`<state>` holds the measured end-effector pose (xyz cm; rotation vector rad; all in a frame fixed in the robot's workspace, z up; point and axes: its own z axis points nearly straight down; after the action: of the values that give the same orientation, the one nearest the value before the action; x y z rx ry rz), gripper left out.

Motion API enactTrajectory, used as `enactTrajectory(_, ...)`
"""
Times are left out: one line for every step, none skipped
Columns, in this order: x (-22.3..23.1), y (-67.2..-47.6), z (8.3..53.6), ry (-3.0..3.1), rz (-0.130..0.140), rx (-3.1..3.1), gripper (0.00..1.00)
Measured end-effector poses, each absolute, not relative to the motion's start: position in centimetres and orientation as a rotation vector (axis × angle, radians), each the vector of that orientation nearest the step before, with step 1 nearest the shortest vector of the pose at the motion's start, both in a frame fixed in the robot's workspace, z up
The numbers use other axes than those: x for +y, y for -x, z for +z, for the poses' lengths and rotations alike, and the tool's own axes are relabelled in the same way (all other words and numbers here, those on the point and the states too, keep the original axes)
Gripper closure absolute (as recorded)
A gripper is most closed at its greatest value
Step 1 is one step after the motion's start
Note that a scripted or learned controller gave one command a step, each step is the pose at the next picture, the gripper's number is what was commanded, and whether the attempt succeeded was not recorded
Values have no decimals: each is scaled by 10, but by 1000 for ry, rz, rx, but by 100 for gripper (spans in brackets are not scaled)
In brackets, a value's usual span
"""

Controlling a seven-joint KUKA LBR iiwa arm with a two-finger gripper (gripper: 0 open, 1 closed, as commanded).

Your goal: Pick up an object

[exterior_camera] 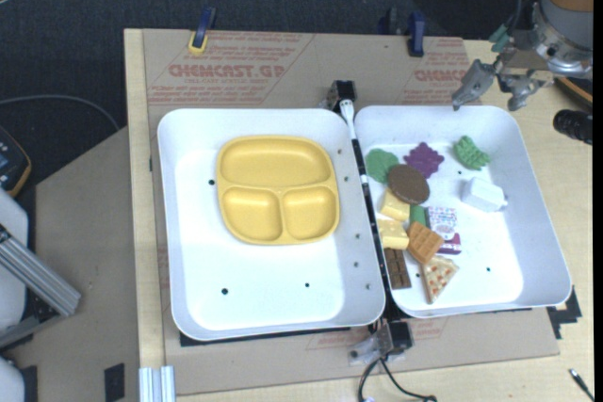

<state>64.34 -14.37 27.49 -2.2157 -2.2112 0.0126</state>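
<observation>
My gripper [497, 91] hovers over the far edge of the right bin [542, 231], its two fingers spread apart with nothing between them. Below it in that bin lie several toy food pieces: a green ridged piece [471, 152], a purple cluster [425, 159], a brown oval cookie [408, 184], a green leaf shape [380, 164], a white block [483, 195], yellow cheese wedges [394, 208], a waffle piece [425, 243], a pizza slice [437, 277] and a dark chocolate bar [399, 267].
The left bin [188, 268] holds a yellow three-compartment plate [278, 188]. Both bins rest on a cardboard-covered bench [245, 66], with blue and yellow clamps [200, 31] at its far edge. Cables hang at the front edge.
</observation>
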Motion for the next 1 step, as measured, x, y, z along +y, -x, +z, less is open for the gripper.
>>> enactTrajectory(-144,-645,283,2221,1,-2221,0)
